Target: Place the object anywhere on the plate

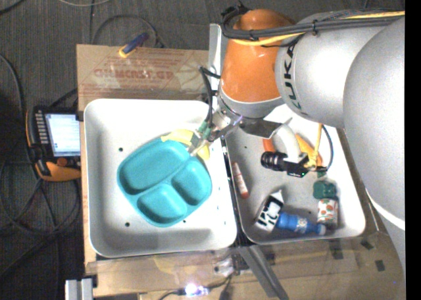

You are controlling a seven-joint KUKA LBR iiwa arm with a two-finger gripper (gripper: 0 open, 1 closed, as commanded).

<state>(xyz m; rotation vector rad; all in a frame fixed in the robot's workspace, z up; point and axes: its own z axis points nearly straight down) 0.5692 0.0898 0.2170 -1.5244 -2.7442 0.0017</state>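
Note:
A teal divided plate lies in the left white bin. A flat yellow object rests at the plate's upper right rim, partly hidden under the gripper. My gripper hangs below the orange wrist band, its tip right over the yellow object at the plate's edge. Whether the object is in its grasp cannot be made out.
The right bin holds a red-and-white marker, a black-and-white box, a blue bottle, a small printed can, a green item and an orange piece. A cardboard sheet lies behind the left bin.

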